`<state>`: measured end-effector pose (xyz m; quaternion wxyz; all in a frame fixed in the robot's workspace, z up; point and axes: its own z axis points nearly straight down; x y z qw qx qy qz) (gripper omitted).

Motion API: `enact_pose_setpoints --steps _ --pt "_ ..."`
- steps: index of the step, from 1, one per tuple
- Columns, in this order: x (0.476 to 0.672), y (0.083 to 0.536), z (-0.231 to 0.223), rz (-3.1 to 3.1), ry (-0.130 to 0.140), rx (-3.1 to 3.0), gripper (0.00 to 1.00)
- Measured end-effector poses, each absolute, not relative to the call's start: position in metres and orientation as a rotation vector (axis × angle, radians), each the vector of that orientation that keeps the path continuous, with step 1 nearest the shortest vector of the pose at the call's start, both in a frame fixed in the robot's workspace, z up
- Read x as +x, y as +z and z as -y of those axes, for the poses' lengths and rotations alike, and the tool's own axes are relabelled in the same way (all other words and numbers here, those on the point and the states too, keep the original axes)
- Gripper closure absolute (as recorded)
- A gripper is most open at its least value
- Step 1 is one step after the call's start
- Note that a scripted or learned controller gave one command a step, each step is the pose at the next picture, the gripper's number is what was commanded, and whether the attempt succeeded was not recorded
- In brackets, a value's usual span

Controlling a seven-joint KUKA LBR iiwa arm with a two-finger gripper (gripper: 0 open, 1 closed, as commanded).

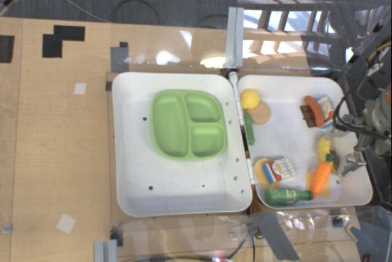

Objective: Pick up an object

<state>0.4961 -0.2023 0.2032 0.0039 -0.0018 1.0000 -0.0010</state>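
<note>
The right bin (288,95) holds several toy foods. A yellow lemon (249,99) and a tan round cookie (260,113) lie at its far left. A brown sausage with a printed packet (317,110) sits at the far right. An orange carrot (320,177) and a green bottle (288,196) lie along the near wall. A small snack box (281,168) rests on a yellow-orange piece (263,171). My gripper (351,163) hangs over the bin's right side, just right of the carrot and a small yellow piece (324,147). Nothing shows in its grasp.
The left bin (135,193) bears a green divided plate (188,124). A dark green stick (248,130) lies along the wall between the bins. The arm (370,114) and its cables cover the right bin's right rim. A metal frame (282,22) stands behind the right bin.
</note>
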Motion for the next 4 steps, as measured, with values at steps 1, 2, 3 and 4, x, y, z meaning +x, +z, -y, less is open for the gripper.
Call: enact_pose_setpoints --steps 1,2,3,4 --pt "0.494 0.125 0.183 -3.134 0.002 -0.182 0.0" --pt "0.531 0.091 0.206 -3.122 -0.008 -0.152 0.0" --pt "0.536 0.104 0.204 -3.105 -0.015 -0.164 1.0" --pt "0.536 0.104 0.204 -3.106 -0.014 -0.164 0.0"
